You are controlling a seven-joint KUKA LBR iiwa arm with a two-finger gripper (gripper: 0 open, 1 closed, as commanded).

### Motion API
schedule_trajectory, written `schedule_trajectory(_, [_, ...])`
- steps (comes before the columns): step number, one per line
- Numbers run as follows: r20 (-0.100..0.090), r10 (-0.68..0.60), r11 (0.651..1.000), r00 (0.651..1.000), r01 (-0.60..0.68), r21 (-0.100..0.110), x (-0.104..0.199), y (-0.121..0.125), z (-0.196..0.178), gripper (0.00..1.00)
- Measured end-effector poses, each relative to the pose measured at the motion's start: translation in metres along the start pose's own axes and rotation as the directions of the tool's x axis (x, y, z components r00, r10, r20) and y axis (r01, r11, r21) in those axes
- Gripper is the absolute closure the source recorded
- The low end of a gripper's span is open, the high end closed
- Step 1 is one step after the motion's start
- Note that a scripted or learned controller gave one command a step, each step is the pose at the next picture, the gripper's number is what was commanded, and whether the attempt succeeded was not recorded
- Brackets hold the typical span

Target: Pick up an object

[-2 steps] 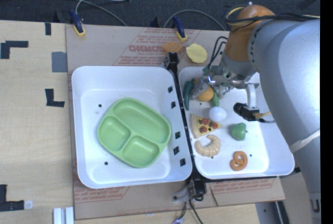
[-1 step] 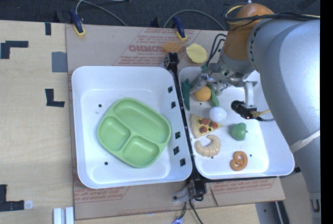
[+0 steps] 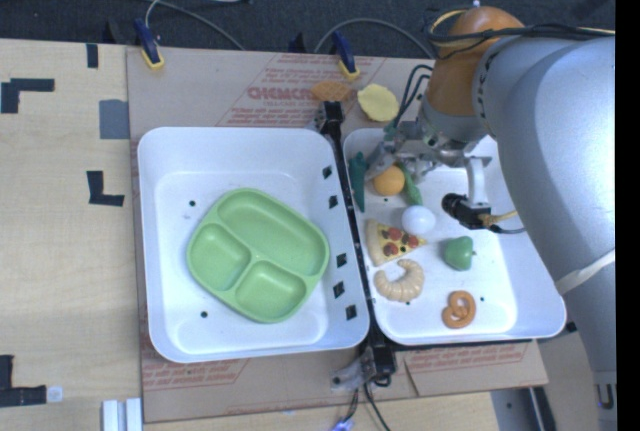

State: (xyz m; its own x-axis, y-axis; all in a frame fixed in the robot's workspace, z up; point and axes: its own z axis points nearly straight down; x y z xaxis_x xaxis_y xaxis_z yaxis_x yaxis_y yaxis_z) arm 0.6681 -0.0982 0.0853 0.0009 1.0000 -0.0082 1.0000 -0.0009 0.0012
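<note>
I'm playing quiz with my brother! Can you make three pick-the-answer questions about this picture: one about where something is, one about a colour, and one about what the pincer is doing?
1. Where is the green tray?
A. In the left bin
B. In the right bin
C. On the floor

2. What colour is the egg?
A. Black
B. White
C. Blue

3. Where is the pincer right now?
A. High above the left bin
B. Outside both bins, over the wood
C. Low in the right bin, next to the orange fruit

Answers:
1. A, the tray lies in the left bin.
2. B, the egg looks plain white.
3. C, the pincer sits in the right bin, right above the orange fruit.
</note>
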Motion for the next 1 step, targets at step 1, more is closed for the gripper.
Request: schedule_trajectory(1, [-0.006,-0.003,1.000,1.000,0.003,0.001,0.0007,0.0004,0.0002,0.00])
